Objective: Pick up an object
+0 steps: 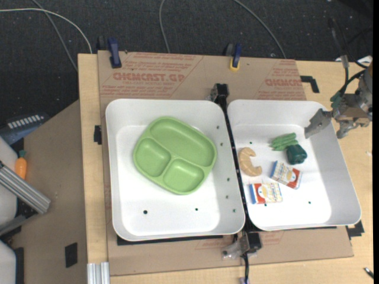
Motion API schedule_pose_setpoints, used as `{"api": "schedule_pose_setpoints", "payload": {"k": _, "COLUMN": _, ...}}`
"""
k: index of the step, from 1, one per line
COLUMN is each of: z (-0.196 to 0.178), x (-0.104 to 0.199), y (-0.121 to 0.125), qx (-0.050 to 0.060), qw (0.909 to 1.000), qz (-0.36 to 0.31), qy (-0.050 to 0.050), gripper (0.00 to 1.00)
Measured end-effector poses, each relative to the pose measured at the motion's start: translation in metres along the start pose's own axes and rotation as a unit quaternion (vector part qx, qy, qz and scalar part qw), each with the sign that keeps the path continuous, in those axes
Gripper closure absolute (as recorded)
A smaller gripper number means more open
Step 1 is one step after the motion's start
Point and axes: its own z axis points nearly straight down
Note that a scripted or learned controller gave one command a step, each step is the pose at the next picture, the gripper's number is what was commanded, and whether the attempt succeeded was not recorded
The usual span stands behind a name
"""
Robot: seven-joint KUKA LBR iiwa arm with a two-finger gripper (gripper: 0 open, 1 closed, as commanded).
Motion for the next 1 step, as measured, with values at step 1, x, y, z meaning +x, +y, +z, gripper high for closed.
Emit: {"api": "schedule_pose_setpoints", "payload": {"k": 1, "z": -0.0295, "x": 0.0317, "y": 0.0544, "qx": -0.001, "qw": 1.0, "qz": -0.002, "qy": 0.0, "gripper": 0.0}}
